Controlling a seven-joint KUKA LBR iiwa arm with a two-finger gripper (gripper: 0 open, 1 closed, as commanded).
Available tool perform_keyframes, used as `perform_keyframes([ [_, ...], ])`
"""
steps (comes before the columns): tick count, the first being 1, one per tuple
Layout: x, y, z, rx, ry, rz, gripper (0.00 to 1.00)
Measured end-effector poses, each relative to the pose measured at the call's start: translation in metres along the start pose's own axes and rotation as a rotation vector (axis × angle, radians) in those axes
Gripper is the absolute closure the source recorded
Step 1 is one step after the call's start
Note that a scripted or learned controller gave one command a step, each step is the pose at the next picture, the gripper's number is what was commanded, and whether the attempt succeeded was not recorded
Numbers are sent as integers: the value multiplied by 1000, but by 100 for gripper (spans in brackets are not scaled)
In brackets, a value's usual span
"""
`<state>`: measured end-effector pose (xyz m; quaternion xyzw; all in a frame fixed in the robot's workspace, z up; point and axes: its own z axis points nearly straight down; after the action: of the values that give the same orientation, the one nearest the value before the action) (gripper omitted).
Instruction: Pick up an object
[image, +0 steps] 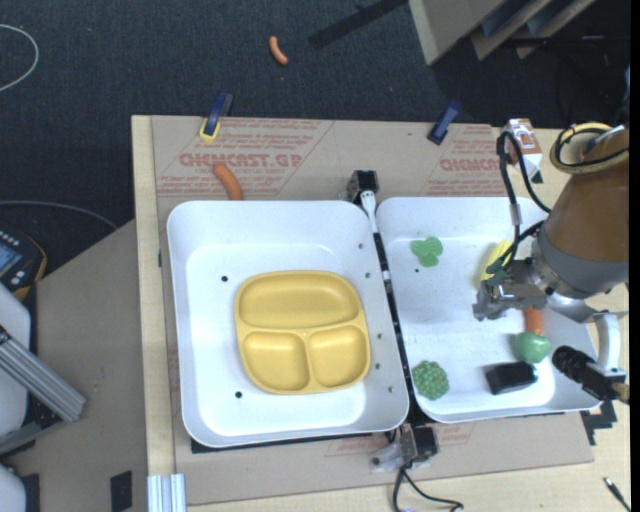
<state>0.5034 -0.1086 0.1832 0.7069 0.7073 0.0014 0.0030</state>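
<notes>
Green toy (532, 347) lies just beside the gripper (492, 300), grip unreadable, on cardboard (260, 150) printed "CHEMCAST GP".

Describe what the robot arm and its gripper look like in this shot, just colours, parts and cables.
The arm is a thick rounded cylinder with a broad orange band above a grey wrist section. The gripper is a small grey metal assembly. Black cables loop along the arm's side, with a yellow wire near the wrist and a yellow ring at its upper end.

Grey arm (585, 262), orange band (592, 205), black and yellow cables (512, 215).
</notes>
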Motion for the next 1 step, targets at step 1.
perform_keyframes([
  [1,0,2,-44,-1,0,-1,100],
])
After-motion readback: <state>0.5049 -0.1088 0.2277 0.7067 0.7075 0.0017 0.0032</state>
